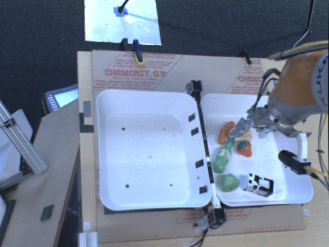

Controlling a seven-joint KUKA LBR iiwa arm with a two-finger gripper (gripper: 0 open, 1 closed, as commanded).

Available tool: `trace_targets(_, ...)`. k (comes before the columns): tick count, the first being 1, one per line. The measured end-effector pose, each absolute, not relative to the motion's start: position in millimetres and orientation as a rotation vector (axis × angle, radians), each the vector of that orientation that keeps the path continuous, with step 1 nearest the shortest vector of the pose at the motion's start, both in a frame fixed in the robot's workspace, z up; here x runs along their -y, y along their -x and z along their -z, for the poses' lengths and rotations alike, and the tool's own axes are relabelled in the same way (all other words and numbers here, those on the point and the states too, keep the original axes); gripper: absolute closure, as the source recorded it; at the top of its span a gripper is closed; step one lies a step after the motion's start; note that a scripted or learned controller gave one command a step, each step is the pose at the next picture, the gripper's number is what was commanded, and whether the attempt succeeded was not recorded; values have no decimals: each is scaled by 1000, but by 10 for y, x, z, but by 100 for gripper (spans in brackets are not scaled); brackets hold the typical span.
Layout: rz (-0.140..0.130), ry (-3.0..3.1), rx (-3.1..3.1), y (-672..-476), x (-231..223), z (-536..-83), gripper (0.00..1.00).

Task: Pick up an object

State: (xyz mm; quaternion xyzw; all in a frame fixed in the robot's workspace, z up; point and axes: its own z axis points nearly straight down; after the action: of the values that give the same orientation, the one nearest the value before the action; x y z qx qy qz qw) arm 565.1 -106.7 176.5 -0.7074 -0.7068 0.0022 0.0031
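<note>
From above, the bench carries two shallow white bins side by side, the left bin (146, 153) bare inside apart from a few small dark dots on its floor, and the right bin (288, 189) holding all the loose things. The grey arm with its orange band (300, 73) comes in from the right over the right bin, and its gripper (240, 129) points down and leftward near that bin's middle. Whether the pincer is wide, narrow or closed on anything cannot be told from here, since its tip is small and overlaps the items below it. Just left of the tip lies an orange sausage-shaped piece (224, 131), tilted. Just below the tip sits a red strawberry-like toy (245, 148), and beside that a pale green bottle (222, 157) lying aslant toward the divider between the bins. Nearer the front edge rest a green rounded lump (229, 182) and a black-and-white block (258, 184), apart from each other.
</note>
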Motion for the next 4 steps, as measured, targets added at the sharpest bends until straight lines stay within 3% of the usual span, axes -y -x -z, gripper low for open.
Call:
trace_targets(1, 3, 2222, 2224, -5925, 1104, -951, 0)
trace_targets(2, 10, 2231, 2230, -5094, 1180, -884, 0)
trace_targets(3, 16, 2215, 2240, -5333, 541, -1909, 0)
trace_targets(4, 9, 2214, 2233, -5035, 161, -2534, 0)
